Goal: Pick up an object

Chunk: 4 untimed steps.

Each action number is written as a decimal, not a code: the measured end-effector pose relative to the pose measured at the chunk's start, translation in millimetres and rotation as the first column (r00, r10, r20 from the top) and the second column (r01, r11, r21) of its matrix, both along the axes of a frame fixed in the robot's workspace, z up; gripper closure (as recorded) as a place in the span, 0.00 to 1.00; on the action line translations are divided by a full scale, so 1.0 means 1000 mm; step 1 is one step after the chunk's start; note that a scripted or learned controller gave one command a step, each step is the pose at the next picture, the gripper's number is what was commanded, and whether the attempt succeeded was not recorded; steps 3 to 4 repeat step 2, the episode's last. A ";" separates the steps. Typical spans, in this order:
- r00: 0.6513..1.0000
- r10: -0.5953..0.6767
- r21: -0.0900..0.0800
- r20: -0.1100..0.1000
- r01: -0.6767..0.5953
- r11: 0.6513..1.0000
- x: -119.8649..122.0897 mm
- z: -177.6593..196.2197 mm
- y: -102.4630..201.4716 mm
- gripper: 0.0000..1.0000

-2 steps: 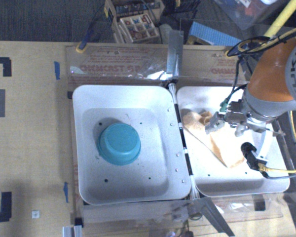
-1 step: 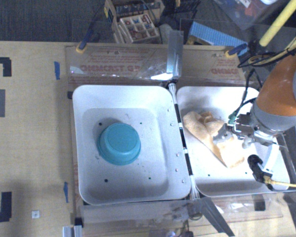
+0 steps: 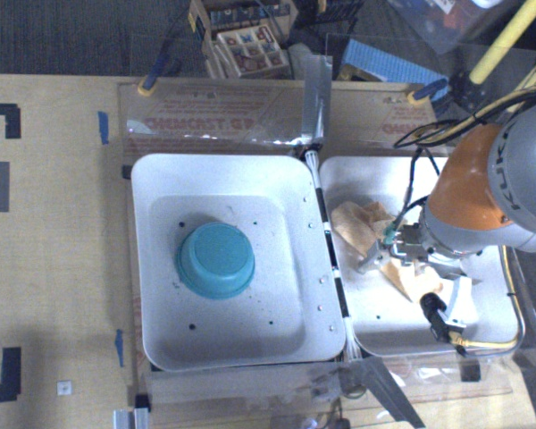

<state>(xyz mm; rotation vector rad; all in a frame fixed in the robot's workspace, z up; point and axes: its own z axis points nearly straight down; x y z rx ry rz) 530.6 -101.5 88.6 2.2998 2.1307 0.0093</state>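
Camera view: teal bowl (image 3: pixel 216 259) upside down mid left bin (image 3: pixel 152 239). Right bin (image 3: pixel 366 329): tan crumpled cloth (image 3: pixel 362 224) at its 10 o'clock, gripper (image 3: pixel 381 256) just beside it at 5 o'clock; grip state can't tell.

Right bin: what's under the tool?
In the right bin, tan crumpled pieces lie beneath and beside the tool. The arm covers the bin's middle, so anything else under it can't be seen.
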 end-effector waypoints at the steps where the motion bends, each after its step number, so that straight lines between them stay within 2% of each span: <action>1: 1.000 -0.006 0.000 0.005 0.006 1.000 0.001 0.011 -0.002 1.00; 2: 0.999 0.038 0.000 -0.010 -0.038 0.999 0.008 0.096 0.016 1.00; 4: 0.999 0.038 0.000 -0.010 -0.038 0.999 0.008 0.096 0.016 1.00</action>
